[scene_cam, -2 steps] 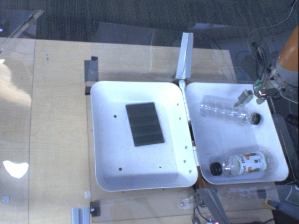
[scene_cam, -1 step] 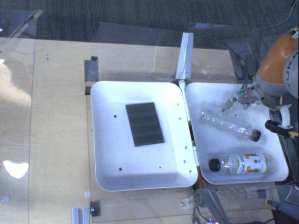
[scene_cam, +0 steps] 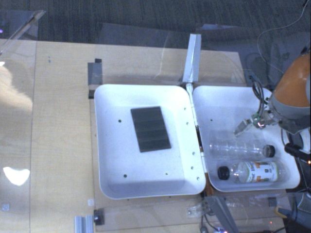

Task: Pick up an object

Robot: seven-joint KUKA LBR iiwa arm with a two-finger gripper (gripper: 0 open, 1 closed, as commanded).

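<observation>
In the right bin [scene_cam: 218, 98], two clear plastic bottles lie on their sides near the front. The upper one [scene_cam: 238, 150] is bare, with its black cap pointing right. The lower one [scene_cam: 252, 172] has a white label and its black cap points left. A flat dark grey ribbed pad [scene_cam: 151, 128] lies in the middle of the left bin [scene_cam: 109, 144]. My gripper [scene_cam: 243, 126] hangs over the right bin, just above and behind the bare bottle, apart from both bottles. Nothing is seen held in it.
The grey arm with its orange band [scene_cam: 294, 89] covers the right bin's far right corner, with cables around it. A metal post [scene_cam: 192, 62] stands behind the seam between the bins. Black brackets [scene_cam: 95, 74] sit on the wooden bench beside the left bin.
</observation>
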